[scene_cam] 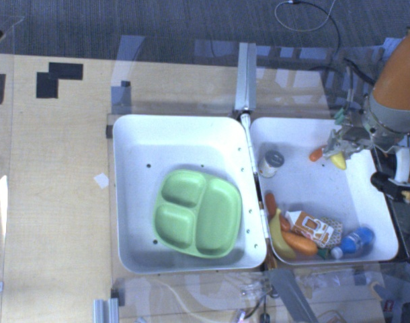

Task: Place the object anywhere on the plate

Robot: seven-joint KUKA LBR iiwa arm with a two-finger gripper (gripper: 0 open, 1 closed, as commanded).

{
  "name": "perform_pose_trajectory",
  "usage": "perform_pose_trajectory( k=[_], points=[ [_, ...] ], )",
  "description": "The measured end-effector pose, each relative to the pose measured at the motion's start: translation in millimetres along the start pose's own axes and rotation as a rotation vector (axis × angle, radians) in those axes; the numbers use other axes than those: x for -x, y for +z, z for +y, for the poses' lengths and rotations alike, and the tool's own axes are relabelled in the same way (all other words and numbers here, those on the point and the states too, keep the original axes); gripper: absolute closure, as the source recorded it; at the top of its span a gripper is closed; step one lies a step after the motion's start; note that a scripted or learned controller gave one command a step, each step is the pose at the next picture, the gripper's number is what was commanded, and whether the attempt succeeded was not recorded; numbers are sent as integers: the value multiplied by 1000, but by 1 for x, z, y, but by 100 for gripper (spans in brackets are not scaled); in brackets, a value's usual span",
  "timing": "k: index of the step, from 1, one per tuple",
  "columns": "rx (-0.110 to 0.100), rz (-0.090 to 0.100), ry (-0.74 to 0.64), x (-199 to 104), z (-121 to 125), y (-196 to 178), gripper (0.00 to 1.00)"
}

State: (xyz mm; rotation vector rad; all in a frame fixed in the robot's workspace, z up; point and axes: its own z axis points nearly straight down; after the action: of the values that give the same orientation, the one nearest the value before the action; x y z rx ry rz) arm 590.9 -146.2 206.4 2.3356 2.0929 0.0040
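A green divided plate (197, 213) lies in the left white bin (134, 147), towards its front. My gripper (341, 145) hangs over the back right part of the right bin (366, 200), below the arm's orange band (400, 79). A small orange piece (316, 155) and a small yellow piece (339, 161) sit right at the gripper's tip. Whether either of them is gripped is hidden from this angle.
The right bin also holds a small grey-topped can (273, 161) at its left wall, a red item (270, 202), a banana (277, 237), an orange carrot-like object (299, 242), a printed packet (316, 228) and a blue bottle (355, 241). A metal divider post (244, 79) stands between the bins.
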Motion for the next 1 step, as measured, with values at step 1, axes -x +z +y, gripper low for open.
perform_pose_trajectory(
  k=[1],
  points=[
    [-2,3,-132,-56,-96,21,100]
  ],
)
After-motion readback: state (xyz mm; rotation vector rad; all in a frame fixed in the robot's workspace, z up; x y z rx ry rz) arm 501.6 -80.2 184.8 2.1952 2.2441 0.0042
